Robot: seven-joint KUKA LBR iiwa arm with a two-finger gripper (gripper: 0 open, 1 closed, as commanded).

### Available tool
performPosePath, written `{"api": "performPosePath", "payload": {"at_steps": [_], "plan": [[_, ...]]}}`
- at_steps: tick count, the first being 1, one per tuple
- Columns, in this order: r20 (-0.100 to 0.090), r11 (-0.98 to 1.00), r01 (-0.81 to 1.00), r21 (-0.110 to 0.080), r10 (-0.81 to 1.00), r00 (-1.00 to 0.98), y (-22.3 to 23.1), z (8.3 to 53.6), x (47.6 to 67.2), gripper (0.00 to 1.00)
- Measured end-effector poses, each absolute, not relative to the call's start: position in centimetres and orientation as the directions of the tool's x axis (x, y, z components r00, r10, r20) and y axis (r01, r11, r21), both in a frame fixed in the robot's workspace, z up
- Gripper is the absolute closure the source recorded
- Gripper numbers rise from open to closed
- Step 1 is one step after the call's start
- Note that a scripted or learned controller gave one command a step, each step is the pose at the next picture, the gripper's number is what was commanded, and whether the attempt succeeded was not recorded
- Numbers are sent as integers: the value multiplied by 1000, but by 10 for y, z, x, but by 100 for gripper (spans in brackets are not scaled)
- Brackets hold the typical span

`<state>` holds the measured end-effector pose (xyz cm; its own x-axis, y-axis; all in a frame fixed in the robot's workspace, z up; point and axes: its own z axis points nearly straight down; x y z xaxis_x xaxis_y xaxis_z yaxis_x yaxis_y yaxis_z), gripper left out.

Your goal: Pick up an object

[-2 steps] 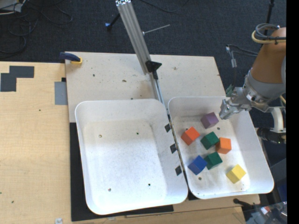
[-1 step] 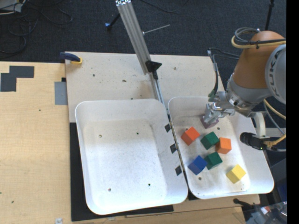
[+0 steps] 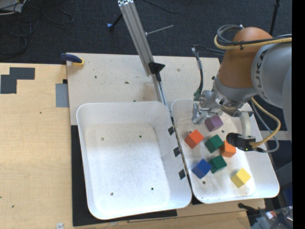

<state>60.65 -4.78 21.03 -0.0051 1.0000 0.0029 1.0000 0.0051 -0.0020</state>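
Nearest me in the right bin (image 3: pixel 267 187), the yellow cube (image 3: pixel 240 177) sits alone with open room around it. It looks light, rigid and flat-sided, so I'd pinch opposite faces. Farther back, the gripper (image 3: pixel 202 112) hovers beside the purple cube (image 3: pixel 213 123); I cannot tell its spread.

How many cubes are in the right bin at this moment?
7, all in the right bin: purple cube, orange cube, green cube, second orange cube, second green cube, blue cube, yellow cube. The arm may hide more.
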Motion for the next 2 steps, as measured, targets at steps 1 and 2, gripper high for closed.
{"api": "performPosePath", "payload": {"at_steps": [1,2], "plan": [[2,5,1000,-2,1000,-5,6,212,608,100],[2,4,1000,-5,1000,-4,51,211,597,100]]}}
